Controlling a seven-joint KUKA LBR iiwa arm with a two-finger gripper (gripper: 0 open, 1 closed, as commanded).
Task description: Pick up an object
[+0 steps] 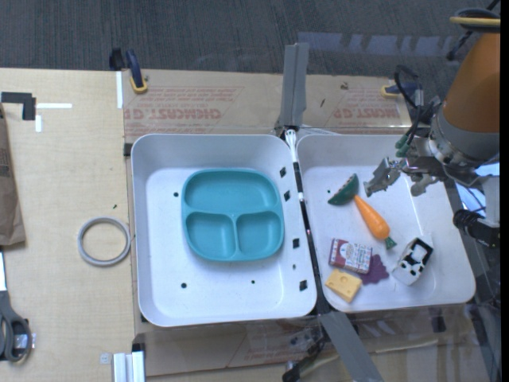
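While the arm [473, 78] reaches in from the right, its gripper [402, 176] hangs over the upper part of the right bin [445, 293], fingers [380, 178] spread apart with nothing between them.

Just below and to the left of the fingers lies an orange carrot [372, 217], slanted, its green stub pointing toward the bin's lower right. Beside the carrot's upper end, a little left of the fingers, sits a dark green wedge-shaped piece [345, 191].

Further below the fingers, a black-and-white cow-patterned toy [413, 261] rests near the bin's right wall. Left of it lie a purple bunch of grapes [377, 269], touching a small red-and-white carton [350, 255], and below them a yellow cheese wedge [344, 285] at the bin's front edge.

Well to the left of the fingers, past the divider between the bins, the left bin [159, 293] bears a teal divided plate [233, 214] with three compartments.

Farthest from the fingers, on the wooden bench [56, 181], a grey ring [104, 240] lies just beside the left bin's outer wall.
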